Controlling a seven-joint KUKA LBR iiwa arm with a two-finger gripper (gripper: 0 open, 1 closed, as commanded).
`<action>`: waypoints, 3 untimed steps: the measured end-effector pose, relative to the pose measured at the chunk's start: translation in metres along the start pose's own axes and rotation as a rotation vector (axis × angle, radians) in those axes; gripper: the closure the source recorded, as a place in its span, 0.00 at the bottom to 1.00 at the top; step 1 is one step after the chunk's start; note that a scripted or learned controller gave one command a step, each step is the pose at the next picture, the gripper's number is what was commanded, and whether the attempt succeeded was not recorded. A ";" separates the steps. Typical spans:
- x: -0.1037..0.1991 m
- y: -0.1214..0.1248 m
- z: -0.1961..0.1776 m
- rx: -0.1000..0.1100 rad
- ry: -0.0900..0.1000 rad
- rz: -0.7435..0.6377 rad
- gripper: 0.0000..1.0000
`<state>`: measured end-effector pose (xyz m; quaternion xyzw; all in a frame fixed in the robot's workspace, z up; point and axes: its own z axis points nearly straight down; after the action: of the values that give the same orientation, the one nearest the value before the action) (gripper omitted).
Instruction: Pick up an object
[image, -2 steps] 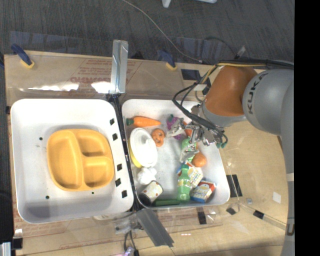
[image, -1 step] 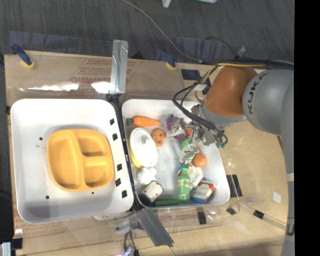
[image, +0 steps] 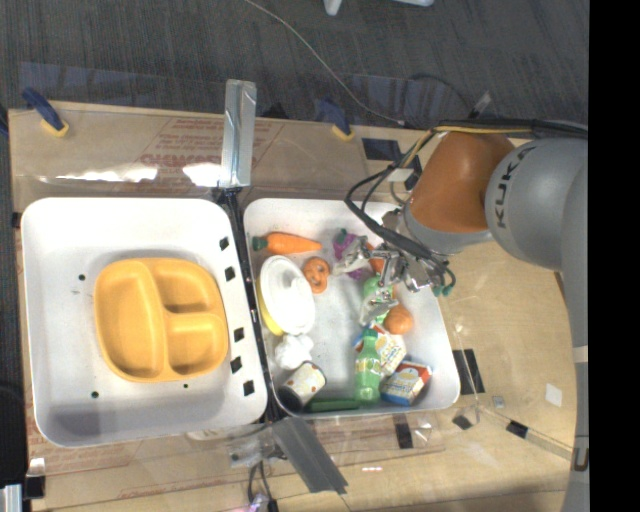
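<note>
The grey arm reaches in from the right, its orange band hanging over the upper right corner of the right bin. Below it the gripper hangs low among the clutter near the bin's right side, and I cannot tell whether it is open, closed or gripping anything, because cables and toys crowd around it.

The right bin holds the things to pick from. A carrot lies along the top edge, with a small orange face-like toy just below it. A white bowl with a yellow rim sits against the left wall, and crumpled white paper lies under it. An orange ball rests just below the gripper, beside a green bottle. A small carton sits in the lower right corner, and a green stick lies along the bottom wall.

The left bin holds 1 yellow divided tray. Both bins stand on the bench.
</note>
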<state>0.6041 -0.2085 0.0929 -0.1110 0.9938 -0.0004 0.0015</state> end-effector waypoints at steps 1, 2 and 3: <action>0.000 0.000 0.000 0.000 0.000 0.000 0.00; 0.000 0.000 0.000 0.000 0.000 0.000 0.00; 0.000 0.000 0.000 0.000 0.000 0.000 0.00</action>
<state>0.6041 -0.2086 0.0929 -0.1110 0.9938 -0.0004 0.0015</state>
